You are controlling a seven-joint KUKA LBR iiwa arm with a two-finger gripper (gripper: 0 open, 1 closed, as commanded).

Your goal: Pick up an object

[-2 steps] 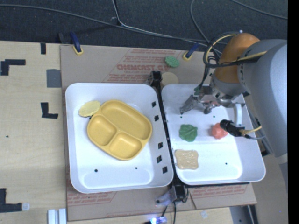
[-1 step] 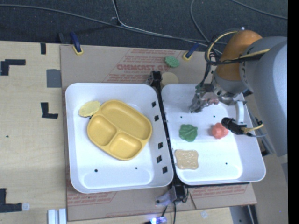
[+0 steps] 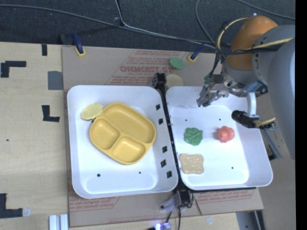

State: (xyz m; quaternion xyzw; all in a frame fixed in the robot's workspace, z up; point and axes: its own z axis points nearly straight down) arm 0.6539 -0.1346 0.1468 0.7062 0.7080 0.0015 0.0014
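Note:
In the right bin (image 3: pixel 240 174) lie a green leafy piece (image 3: pixel 193 136), a red-orange piece (image 3: pixel 225 134) and a tan bread-like slice (image 3: pixel 192 163). My gripper (image 3: pixel 206 98) hangs over the bin's far edge, up and to the right of the green piece and apart from all three. Nothing shows between its fingers.
The left bin (image 3: pixel 86 176) holds a yellow divided tray (image 3: pixel 122 132) and a pale yellow round piece (image 3: pixel 91 111) at its upper left. A small green piece (image 3: pixel 176 63) lies on the cardboard behind the bins. Cables run across the dark area at the back.

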